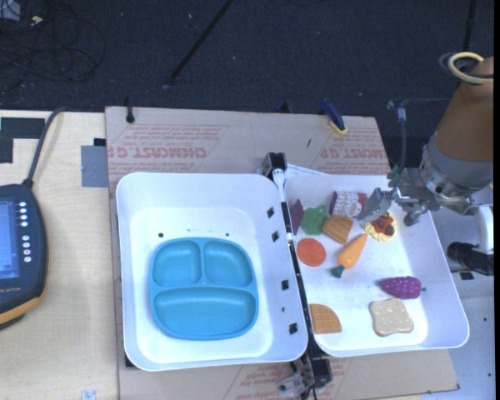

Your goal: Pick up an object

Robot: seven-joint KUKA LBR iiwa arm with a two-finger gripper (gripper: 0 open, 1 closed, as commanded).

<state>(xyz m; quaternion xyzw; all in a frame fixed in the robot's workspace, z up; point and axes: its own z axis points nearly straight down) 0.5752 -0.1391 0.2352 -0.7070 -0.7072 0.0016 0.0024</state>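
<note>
Camera view
Arm: the grey arm with its orange band [469, 115] reaches in from the right, above the right bin's far right corner.
Gripper [382, 209]: it hangs low over the right bin; whether it is apart or together cannot be told, and nothing shows clamped in it.
Right bin [446, 294]: holds a scatter of toy food.
Nearest item: a small red and yellow toy [383, 227] lies just beside the gripper tip.
Carrot [352, 252]: lies at a slant near the bin's middle, just beside the tomato slice [312, 252].
Far side: a green pepper piece [314, 220], an orange cracker [337, 228] and a striped packet [347, 202].
Near side: purple grapes [401, 287], a slice of toast [391, 317] and a brown cookie [324, 318].
Left bin [137, 198]: holds a blue divided plate [204, 288].
Bench, left: a pendant with a lit screen [8, 252].
</note>
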